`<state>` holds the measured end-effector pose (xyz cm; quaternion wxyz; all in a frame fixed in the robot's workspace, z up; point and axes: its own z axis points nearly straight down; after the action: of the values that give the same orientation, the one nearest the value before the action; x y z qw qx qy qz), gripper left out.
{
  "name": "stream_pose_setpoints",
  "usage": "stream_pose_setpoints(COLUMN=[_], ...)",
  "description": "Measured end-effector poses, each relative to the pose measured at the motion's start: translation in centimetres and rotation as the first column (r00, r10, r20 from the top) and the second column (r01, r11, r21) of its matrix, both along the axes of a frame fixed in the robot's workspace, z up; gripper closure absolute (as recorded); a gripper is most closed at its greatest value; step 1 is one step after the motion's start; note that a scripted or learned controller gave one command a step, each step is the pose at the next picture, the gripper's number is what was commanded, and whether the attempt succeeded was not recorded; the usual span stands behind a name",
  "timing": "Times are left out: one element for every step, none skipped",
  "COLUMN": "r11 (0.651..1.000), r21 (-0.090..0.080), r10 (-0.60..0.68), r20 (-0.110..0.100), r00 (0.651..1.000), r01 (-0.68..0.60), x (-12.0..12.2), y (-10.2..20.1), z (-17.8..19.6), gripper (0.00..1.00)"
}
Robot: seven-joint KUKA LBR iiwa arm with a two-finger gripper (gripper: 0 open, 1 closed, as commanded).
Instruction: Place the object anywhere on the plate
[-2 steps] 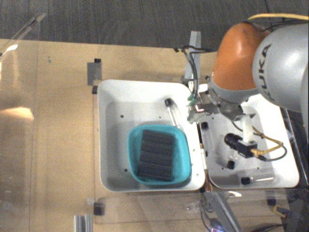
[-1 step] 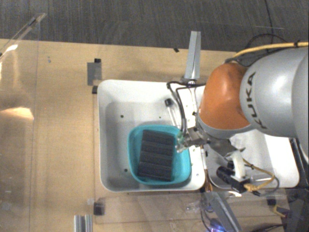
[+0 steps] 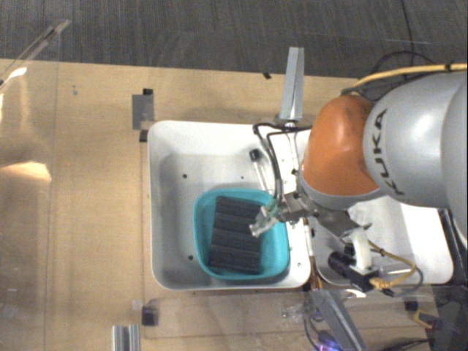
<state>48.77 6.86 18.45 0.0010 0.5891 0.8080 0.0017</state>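
Observation:
A teal plate (image 3: 208, 212) lies in the left white bin (image 3: 170, 196), toward its front right corner. A dark ridged block (image 3: 234, 236) rests on the plate, covering much of its middle. My gripper (image 3: 263, 220) hangs over the plate's right side, just at the block's upper right corner. Its pale fingertips sit close to the block, and I cannot make out whether they touch it. The grey arm with its orange band (image 3: 338, 151) reaches in from the right and covers the wall between the two bins.
The right white bin (image 3: 413, 251) is mostly hidden under the arm. Cables and a small white fitting (image 3: 358, 258) hang near the wrist. A grey upright post (image 3: 292, 82) stands behind the bins. Wooden bench (image 3: 73, 196) extends to the left.

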Motion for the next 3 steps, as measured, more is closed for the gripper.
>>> stream_pose_setpoints(r11=[1.0, 1.0, 0.995], r21=[-0.001, -0.001, -0.002], r10=[0.002, 0.005, 0.102], r20=[0.006, 0.013, 0.002], r00=[1.0, 1.0, 0.995], r01=[-0.002, -0.005, -0.102], x=[0.2, 0.4, 7.1], y=[-7.6, -7.6, -4.6], z=[6.9, 8.1, 1.6], gripper=[0.0, 1.0, 1.0])
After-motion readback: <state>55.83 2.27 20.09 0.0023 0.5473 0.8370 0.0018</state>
